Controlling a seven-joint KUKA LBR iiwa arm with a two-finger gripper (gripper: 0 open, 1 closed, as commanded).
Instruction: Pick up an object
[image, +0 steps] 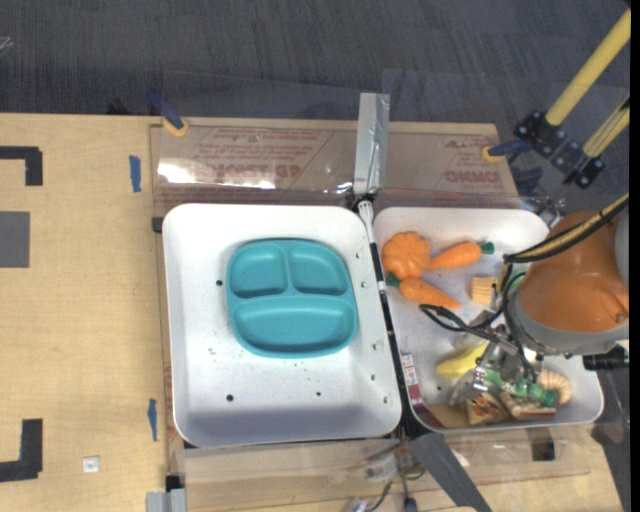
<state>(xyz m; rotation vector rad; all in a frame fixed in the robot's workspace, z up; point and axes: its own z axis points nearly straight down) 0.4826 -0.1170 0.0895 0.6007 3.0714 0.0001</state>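
The arm's orange band (570, 290) fills the right of the frame above the right bin (520, 222), and the gripper (497, 368) sits low over a jumble of small toys at the lower right; whether its fingers are apart or together cannot be told from here. Nothing is visibly lifted, so the pick looks not yet done: closing and raising are left. The likeliest target, a yellow piece (458, 362) just left of the gripper, lies with its long axis running lower left to upper right. The teal divided plate (291, 297) rests alone in the left bin (190, 330).
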